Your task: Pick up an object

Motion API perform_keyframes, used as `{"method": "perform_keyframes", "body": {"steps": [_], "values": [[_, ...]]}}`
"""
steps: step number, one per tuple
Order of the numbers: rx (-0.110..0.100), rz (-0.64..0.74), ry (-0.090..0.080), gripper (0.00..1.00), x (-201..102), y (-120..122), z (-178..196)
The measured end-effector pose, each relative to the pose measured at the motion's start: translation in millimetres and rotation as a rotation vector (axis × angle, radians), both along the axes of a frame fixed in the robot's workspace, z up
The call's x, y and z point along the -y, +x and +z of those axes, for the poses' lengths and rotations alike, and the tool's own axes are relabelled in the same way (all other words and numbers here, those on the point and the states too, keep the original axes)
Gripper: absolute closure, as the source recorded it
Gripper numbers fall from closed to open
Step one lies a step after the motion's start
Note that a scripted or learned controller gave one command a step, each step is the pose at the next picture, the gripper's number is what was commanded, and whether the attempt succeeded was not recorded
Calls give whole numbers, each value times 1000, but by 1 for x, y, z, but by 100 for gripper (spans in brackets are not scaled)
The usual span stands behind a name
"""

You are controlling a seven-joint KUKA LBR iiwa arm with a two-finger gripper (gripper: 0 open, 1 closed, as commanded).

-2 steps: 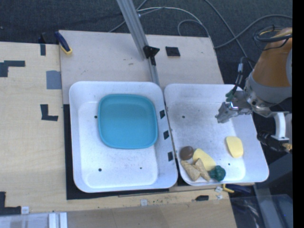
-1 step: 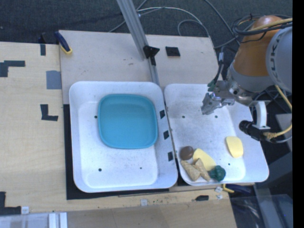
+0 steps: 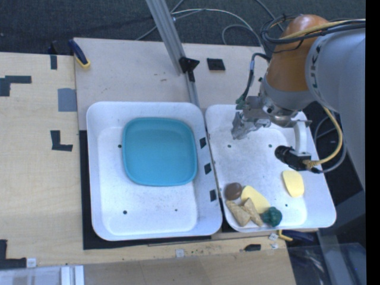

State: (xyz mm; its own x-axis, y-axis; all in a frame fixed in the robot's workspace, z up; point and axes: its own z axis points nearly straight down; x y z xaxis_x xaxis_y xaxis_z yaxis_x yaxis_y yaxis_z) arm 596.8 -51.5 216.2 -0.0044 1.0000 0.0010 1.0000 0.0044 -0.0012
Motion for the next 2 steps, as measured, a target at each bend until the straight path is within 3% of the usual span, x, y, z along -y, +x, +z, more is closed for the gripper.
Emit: {"method": "perform_keyframes", "body": {"steps": [2], "values": [[1,1,0,100,-112,36,14]]}}
